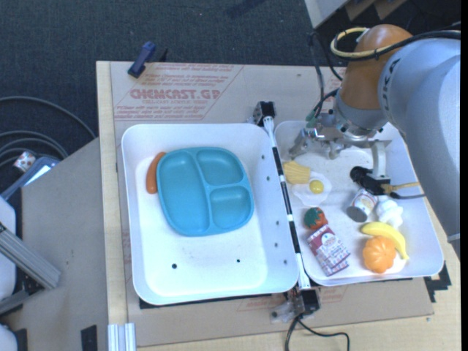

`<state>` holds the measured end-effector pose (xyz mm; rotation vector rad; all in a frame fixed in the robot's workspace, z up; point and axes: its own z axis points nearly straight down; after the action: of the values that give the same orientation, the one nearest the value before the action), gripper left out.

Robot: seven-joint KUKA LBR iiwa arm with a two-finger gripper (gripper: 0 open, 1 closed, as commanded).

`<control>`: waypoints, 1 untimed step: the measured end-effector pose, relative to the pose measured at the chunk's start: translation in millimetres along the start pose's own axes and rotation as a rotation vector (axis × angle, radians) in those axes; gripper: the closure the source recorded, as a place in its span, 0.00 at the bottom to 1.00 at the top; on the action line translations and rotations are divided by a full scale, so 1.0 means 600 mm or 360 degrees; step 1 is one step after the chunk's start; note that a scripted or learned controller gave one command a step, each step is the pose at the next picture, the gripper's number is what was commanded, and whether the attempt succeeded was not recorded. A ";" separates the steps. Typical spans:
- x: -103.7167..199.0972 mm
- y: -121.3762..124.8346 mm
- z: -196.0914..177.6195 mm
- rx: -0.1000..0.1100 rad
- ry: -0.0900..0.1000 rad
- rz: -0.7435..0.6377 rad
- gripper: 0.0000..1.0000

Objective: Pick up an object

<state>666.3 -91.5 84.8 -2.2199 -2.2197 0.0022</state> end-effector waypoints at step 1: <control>0.000 0.001 -0.017 -0.0002 0.0000 0.0001 1.00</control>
<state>666.7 -91.6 95.1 -2.2207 -2.2197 0.0008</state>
